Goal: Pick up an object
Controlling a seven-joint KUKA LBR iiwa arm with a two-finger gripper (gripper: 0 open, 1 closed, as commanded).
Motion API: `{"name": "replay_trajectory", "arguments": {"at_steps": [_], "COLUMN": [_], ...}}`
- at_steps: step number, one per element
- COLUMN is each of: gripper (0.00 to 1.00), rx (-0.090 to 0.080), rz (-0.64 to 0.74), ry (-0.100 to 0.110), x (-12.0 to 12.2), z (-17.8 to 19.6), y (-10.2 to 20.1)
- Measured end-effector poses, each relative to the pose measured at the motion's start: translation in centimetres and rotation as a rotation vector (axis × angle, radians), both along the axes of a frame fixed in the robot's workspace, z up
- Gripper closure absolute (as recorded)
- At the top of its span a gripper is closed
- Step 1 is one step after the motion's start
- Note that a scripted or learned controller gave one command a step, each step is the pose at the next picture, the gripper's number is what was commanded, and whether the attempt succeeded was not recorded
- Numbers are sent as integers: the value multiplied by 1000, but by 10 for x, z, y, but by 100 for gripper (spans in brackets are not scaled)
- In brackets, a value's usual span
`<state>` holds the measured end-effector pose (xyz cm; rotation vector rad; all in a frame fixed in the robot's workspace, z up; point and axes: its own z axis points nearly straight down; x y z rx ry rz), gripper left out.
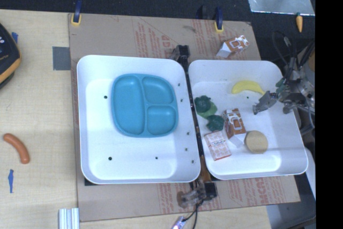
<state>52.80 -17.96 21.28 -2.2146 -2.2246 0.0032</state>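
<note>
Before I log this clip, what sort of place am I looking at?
Most likely a robot lab's pick-and-place test bench, not a kitchen. Two white bins sit side by side on cardboard clamped to the bench, and the items are toy food: a banana, broccoli and a blue divided plate.

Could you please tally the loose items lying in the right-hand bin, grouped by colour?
Yellow: 1, the banana
Green: 2, the upper green piece and the lower green piece
Tan: 1, the round tan item
Red-brown and white: 2, the small carton and the flat packet
Total: 6
</note>
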Motion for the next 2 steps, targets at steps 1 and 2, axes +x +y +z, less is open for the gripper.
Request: {"name": "replay_trajectory", "arguments": {"at_steps": [1, 2], "gripper": [0, 100], "rx": [-1, -2], "rz": [2, 4], "ry": [2, 2], "x": [30, 30], "z": [-117, -106], "y": [60, 59]}}
